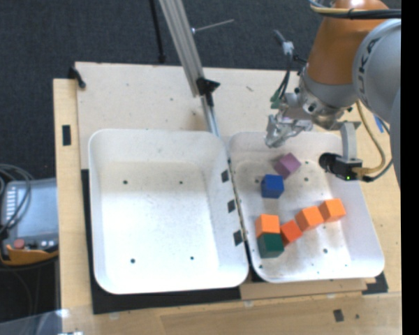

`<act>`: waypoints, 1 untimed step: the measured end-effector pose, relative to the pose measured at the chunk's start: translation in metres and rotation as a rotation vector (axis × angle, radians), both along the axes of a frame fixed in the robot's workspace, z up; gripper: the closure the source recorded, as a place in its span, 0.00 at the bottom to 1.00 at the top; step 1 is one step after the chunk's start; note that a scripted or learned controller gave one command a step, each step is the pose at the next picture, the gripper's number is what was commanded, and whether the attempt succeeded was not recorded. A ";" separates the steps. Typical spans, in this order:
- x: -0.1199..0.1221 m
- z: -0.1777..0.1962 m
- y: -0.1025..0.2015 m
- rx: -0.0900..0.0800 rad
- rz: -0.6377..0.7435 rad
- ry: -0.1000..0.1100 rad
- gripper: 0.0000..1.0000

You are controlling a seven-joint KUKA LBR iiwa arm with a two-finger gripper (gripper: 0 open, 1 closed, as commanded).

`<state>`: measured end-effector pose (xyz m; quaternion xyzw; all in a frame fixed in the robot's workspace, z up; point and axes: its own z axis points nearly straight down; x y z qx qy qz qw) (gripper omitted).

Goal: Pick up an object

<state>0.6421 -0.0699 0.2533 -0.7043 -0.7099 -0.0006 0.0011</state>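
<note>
The gripper (278, 137) hangs over the far edge of the right bin (363, 246), fingers pointing down; they seem close together with nothing between them, though the view is too small to be sure. Just below it lies a purple block (288, 164), apart from the fingertips, and a blue block (272, 185) sits a little farther on. Farther still, an orange block (269, 224) rests against a green block (270, 243), beside a row of three orange blocks (311, 219). Left of the gripper stand a slanted metal post (185, 44) and the left bin (105, 152).
</note>
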 end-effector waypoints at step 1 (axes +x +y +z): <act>0.001 -0.005 0.061 -0.001 0.000 0.001 1.00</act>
